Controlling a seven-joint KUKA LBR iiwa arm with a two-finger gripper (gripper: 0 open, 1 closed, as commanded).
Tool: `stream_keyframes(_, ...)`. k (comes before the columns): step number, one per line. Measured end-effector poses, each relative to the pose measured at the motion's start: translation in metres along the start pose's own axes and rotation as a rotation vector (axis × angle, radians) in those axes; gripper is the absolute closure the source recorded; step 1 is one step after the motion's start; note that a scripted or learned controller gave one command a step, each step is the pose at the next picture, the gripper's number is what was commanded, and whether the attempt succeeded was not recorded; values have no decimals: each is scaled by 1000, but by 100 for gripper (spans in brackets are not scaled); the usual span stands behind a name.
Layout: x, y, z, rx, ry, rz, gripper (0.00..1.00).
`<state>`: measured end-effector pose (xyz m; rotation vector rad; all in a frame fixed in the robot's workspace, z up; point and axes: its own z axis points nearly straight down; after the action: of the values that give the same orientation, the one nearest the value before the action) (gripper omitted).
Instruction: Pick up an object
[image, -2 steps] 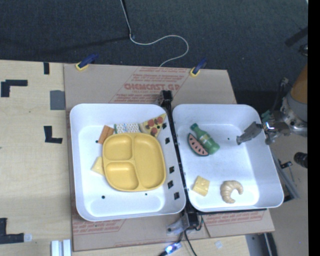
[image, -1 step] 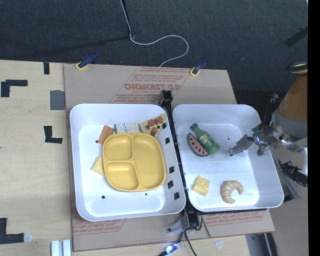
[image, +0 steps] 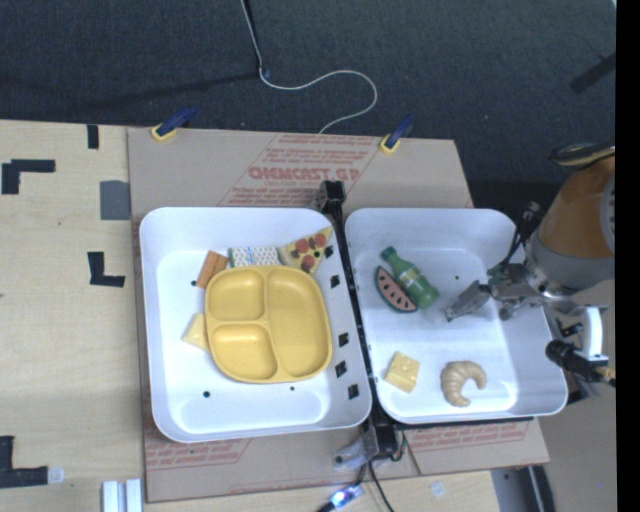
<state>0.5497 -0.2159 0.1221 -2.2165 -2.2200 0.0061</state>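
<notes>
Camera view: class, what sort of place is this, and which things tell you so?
Probably a robot lab test bench, not a kitchen: two white bins side by side on cardboard, a grey arm with its gripper over the right bin, and toy food like a croissant.

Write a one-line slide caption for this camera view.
Gripper over right bin near green bottle, watermelon slice, cheese, croissant.

Both bins looked like smooth, glossy white plastic. The yellow plate had a satin plastic sheen. Beneath lay matt brown cardboard on a pale wood-grain counter. The croissant appeared glossy, moulded.
</notes>
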Motion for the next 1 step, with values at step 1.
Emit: stream_keyframes(1,1,0,39,-5,-2,0,0)
